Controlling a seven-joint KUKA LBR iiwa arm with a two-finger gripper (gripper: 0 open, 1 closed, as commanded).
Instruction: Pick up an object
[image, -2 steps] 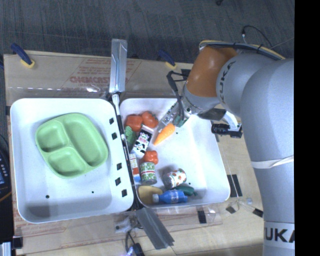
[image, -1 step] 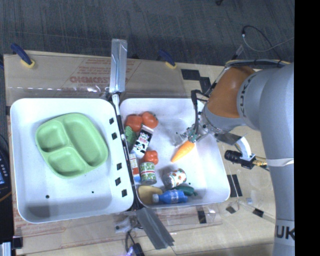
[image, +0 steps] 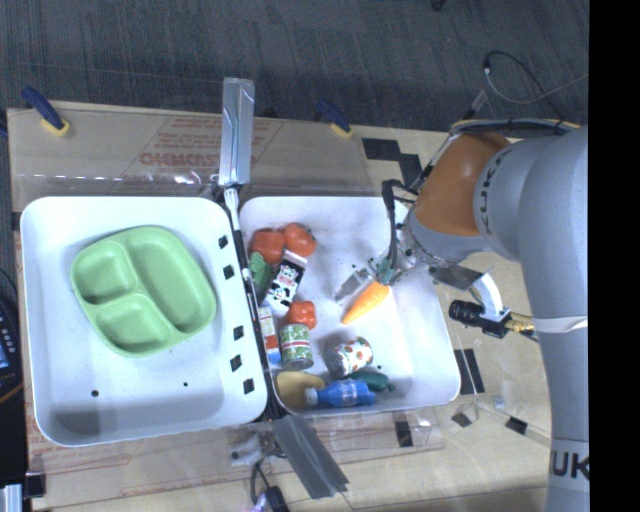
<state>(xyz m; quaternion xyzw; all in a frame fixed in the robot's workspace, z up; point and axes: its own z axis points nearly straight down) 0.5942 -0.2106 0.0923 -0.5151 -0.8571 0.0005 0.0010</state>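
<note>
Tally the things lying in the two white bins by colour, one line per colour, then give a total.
Green: 2, the divided plate and a green piece
Orange or red: 4, the carrot and three rounded pieces
Blue: 1, the bottle
Multicoloured: 3, the carton, can and cup
Tan: 1, a piece
Total: 11

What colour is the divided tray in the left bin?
Light green; the divided tray shows plainly in the camera view.

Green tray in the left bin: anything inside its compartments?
The green tray shows three bare compartments, nothing inside. What lies under it in the left bin is covered.
</note>
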